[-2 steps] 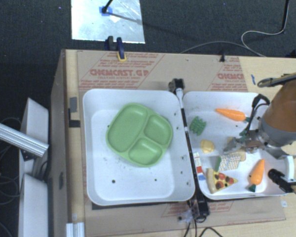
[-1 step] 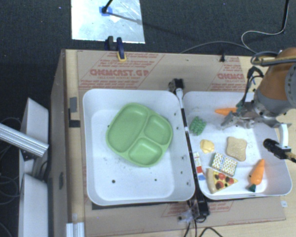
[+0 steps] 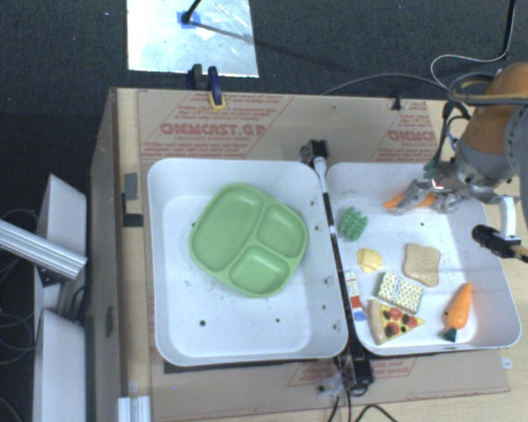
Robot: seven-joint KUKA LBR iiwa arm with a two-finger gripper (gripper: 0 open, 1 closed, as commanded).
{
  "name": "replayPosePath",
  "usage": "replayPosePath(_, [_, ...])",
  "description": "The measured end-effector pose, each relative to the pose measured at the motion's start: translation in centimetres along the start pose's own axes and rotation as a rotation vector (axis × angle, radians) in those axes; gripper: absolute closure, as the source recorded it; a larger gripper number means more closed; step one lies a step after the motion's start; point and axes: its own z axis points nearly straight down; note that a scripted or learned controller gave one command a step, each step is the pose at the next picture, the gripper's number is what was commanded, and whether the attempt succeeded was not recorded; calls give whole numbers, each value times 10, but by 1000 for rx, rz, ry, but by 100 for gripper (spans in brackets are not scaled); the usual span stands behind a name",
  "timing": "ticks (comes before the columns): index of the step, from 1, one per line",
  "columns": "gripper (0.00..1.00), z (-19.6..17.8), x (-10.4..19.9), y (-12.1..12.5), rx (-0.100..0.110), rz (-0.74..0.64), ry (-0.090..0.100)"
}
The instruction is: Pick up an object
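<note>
My gripper [image 3: 429,197] is low over the back of the right bin [image 3: 502,323], right at a small orange toy piece [image 3: 394,203] whose left end sticks out from under it. Other toy food lies in that bin: a green leafy piece [image 3: 352,224], a yellow lump [image 3: 370,258], a toast slice [image 3: 421,263], a chequered cracker [image 3: 399,291], a pizza slice [image 3: 392,321] and a carrot [image 3: 458,306]. These lie in front of the gripper, apart from it.
A green divided plate [image 3: 249,238] lies in the left bin [image 3: 180,323]. A ridge with a black clamp [image 3: 317,152] at its far end separates the two bins. The arm's wrist [image 3: 497,130] and a black attachment [image 3: 497,240] overhang the right bin's right side.
</note>
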Motion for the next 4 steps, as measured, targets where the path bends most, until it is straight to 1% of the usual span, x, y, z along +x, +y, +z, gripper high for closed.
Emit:
replayPosePath(1, [100, -11, -3, 0, -1, -3, -7])
replayPosePath(2, [0, -11, -2, 0, -4, -4, -7])
replayPosePath(3, [0, 1, 9, 4, 9, -1, -5])
replayPosePath(4, [0, 2, 27, 5, 6, -2, -5])
